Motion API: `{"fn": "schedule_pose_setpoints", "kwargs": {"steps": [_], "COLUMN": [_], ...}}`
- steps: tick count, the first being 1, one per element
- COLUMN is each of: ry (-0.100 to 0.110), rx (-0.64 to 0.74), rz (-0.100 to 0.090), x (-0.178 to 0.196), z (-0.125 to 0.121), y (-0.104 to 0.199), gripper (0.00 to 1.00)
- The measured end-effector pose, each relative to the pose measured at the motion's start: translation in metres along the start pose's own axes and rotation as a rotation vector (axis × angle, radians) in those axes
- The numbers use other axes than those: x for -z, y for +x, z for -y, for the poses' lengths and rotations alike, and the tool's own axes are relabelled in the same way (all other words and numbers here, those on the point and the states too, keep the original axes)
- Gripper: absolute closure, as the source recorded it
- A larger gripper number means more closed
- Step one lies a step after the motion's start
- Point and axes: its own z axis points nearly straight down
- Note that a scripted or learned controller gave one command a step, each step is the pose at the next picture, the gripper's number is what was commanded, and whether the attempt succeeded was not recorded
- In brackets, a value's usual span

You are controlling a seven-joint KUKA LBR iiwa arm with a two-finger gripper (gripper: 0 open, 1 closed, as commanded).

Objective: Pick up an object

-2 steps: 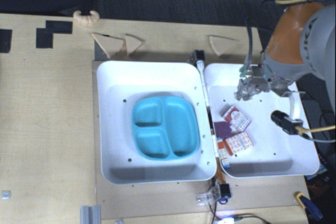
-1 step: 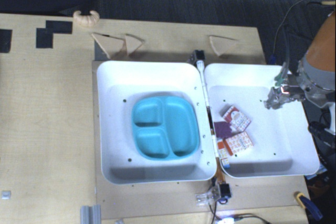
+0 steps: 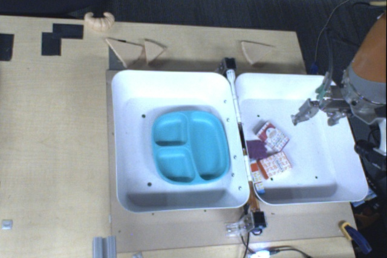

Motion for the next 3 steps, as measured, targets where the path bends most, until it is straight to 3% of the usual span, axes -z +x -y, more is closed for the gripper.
{"fn": "schedule_pose_setpoints", "kwargs": {"steps": [1, 2, 3], "ry": [0.003, -0.01, -0.013], "rx": [-0.002, -0.003, -0.001], "rz": [0.0, 0.005, 0.005], "x": [-0.092, -0.146, -0.137], "z": [0.029, 0.048, 0.047], "y": [-0.078, -0.039, -0.037], "gripper": [0.0, 0.0, 1.0]}}
